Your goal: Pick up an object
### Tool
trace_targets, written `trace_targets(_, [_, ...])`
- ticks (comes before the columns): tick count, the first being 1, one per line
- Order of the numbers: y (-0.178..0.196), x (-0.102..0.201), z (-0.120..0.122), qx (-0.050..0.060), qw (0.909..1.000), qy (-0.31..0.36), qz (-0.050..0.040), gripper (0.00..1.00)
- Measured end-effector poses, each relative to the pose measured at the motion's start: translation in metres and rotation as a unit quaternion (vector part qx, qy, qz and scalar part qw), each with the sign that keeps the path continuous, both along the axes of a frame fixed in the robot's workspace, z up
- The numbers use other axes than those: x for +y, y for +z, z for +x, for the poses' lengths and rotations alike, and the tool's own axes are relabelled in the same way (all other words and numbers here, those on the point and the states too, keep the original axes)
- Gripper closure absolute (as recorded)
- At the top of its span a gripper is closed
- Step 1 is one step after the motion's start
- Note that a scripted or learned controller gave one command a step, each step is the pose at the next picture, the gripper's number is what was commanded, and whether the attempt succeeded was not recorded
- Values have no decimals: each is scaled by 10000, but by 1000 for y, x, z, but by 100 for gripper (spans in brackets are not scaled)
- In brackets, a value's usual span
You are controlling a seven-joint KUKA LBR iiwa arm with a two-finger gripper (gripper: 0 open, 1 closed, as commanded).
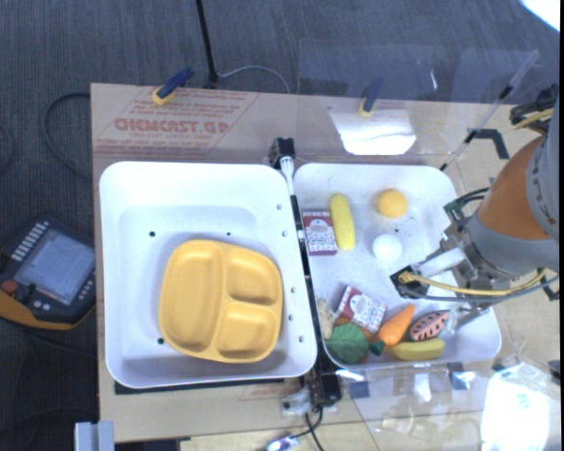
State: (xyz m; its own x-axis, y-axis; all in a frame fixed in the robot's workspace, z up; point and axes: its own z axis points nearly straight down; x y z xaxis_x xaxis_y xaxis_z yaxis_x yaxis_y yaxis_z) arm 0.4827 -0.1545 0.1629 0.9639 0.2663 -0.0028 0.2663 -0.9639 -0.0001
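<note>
No object is lifted yet. You see the gripper [406,280] low over the right bin [432,178], its opening impossible to tell. Candidates lie nearby: white ball [387,247], carrot [396,326], banana [417,349].

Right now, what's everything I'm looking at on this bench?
bins: 2, white, side by side on the bench
tray: 1, yellow, three compartments, in the left bin
corn: 1, yellow, top of the right bin
red box: 1, left of the corn
orange ball: 1, right of the corn
white ball: 1, below the orange ball
second red box: 1, lower right bin
green veg: 1, bottom of the right bin
carrot: 1, orange, right of the green veg
banana: 1, yellow, bottom right
handset: 1, grey and orange, on the floor at left
arm: 1, grey and orange, from the right
tool: 1, over the right bin
</note>
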Motion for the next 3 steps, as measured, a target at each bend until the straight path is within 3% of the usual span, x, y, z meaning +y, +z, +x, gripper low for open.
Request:
trace_targets(1, [-75,34,3,-54,9995,313,-15,0])
trace_targets(2, [-64,34,4,-51,9995,310,-11,100])
trace_targets(3, [-74,38,2,-40,9737,2277,-54,100])
